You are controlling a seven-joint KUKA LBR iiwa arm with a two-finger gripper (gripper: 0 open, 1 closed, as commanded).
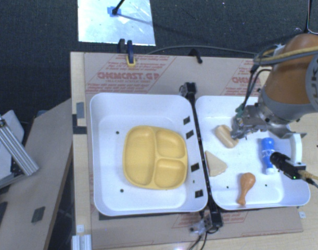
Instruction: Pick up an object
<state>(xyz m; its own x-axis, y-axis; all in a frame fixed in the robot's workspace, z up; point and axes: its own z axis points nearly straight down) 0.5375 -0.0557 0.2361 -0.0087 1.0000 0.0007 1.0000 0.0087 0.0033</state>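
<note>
Looking down on the bench, we see the gripper (242, 126) low in the right bin (283, 198), just beside a tan bread-like piece (225, 136) — whether it is open or closed we cannot tell. Near it lie a pale wedge (216, 164), a brown drumstick (245, 187) and a blue bottle (267, 152). The left bin (106, 113) holds a yellow divided plate (154, 157) — well apart from the arm.

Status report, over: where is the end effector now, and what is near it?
End effector low in right white bin, beside tan bread-roll toy. Nothing seen held. Blue bottle close by.
</note>
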